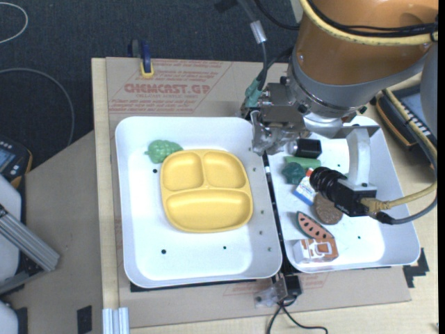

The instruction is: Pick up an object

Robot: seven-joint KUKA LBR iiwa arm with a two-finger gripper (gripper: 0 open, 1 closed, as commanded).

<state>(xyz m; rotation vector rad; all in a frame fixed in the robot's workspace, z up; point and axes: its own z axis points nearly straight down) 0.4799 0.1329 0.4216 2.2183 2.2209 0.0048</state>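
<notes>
Here the metal jaws [268, 139] hang low at the upper edge of the right white bin [389, 245], near the divide between bins; whether they are spread or closed cannot be told. Just right lies a dark green object [300, 167]. The left white bin [135, 207] holds a yellow three-compartment plastic tray [205, 190].

The yellow divided plate [206, 190] looks smooth, slightly glossy plastic; both white bins [132, 186] also seem smooth plastic, the board [174, 89] under them matt brown cardboard, the arm's orange band [368, 12] shiny
</notes>
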